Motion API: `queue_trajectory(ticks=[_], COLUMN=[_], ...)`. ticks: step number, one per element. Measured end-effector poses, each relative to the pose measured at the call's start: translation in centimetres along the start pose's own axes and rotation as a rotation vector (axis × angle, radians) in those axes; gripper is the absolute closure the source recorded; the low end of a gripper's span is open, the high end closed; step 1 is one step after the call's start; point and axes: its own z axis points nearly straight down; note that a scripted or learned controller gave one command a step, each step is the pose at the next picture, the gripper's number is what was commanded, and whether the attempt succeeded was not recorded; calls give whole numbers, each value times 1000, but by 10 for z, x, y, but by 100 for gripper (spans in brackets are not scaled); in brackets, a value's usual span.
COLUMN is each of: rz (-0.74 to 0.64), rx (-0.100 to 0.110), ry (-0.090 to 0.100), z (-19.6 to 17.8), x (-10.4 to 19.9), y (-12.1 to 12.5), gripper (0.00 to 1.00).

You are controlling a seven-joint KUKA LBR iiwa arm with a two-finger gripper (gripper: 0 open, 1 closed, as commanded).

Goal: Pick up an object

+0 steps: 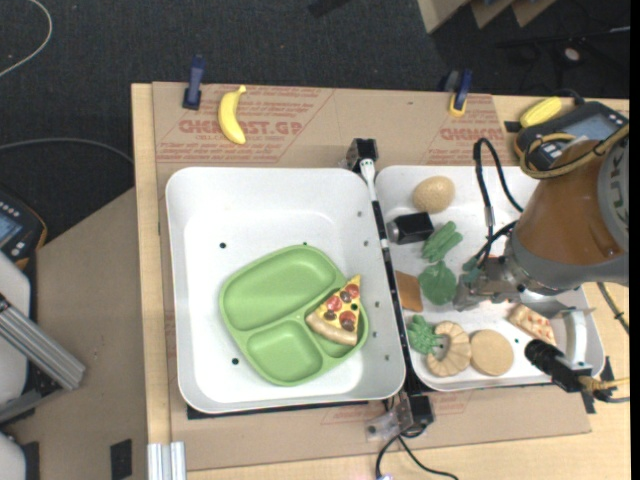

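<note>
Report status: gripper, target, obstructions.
Gripper low in right bin, beside green toy; nothing seen held. Cookie, potato close by. Left bin: green plate, pizza slice.

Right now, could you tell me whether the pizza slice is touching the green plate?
Touching: the camera view shows the pizza slice lying inside a compartment of the green plate.

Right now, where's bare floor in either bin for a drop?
Left white bin: bare floor along the far side and left, beyond the green divided plate; the toy pizza slice fills the plate's right pocket. Right white bin is crowded: tan potato, green broccoli piece, round cookie, gripper among them.
</note>
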Motion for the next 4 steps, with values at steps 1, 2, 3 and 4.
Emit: queue_trajectory(ticks=[1, 2, 3, 4], rz=[-14, -9, -6, 2], rx=[-5, -3, -16, 13], ry=[5, 3, 4, -1], z=[-75, -116, -281, -170], x=[113, 159, 161, 140], y=[-18, -18, -17, -20], gripper=[100, 100, 100, 100])
